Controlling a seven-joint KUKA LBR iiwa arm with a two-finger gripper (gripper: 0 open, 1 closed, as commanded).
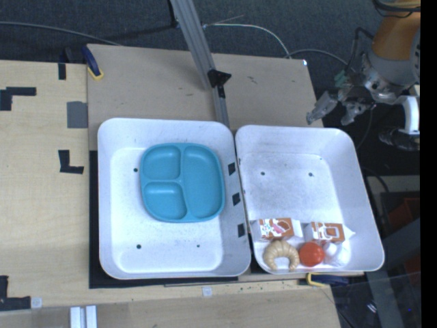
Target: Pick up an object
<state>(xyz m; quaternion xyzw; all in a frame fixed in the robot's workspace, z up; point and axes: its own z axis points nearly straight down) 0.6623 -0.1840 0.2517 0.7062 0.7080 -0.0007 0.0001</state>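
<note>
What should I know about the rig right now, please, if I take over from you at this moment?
Tool: up beyond the far right corner of the right bin, outside it, open, with nothing between the fingers.
Right bin, near edge: croissant, red ball beside it, two small packets just behind them.
Left bin: blue divided plate.
Done: nothing picked up yet.
Left: bring the tool down over one item in the right bin, grip it and lift. The items sit close together by the wall, so a clean grip may be awkward.
</note>
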